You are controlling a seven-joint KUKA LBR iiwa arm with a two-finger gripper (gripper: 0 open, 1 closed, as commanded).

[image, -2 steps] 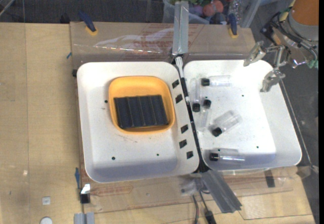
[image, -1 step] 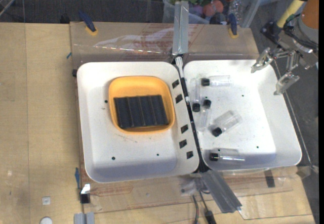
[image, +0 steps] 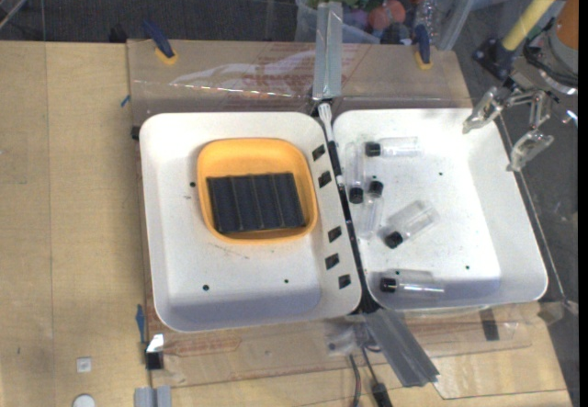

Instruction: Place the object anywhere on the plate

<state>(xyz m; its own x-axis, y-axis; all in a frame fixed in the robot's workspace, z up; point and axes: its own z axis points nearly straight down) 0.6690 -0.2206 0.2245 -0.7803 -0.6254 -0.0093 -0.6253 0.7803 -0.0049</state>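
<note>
Gripper: two-finger gripper (image: 503, 131) hangs over the far right corner of the right bin (image: 478, 258), fingers spread wide, nothing between them.
Arm: grey links and the orange band reach in at the upper right, above the bench.
Plate: yellow plate (image: 258, 152) sits in the left bin (image: 175, 286), a dark ribbed slab (image: 254, 202) lying across most of it.
Objects: four clear vials with black caps lie in the right bin: one near the far wall (image: 393, 148), one small by the divider (image: 366, 190), one tilted at centre (image: 407, 222), one along the near wall (image: 412, 285).
Status: nothing picked yet; all vials well apart from the plate.
Risk: clear round vials may roll or slip from the fingers; those beside the divider and the near wall leave little room for a finger.
Risk at plate: the ribbed slab could let a dropped vial roll off.
</note>
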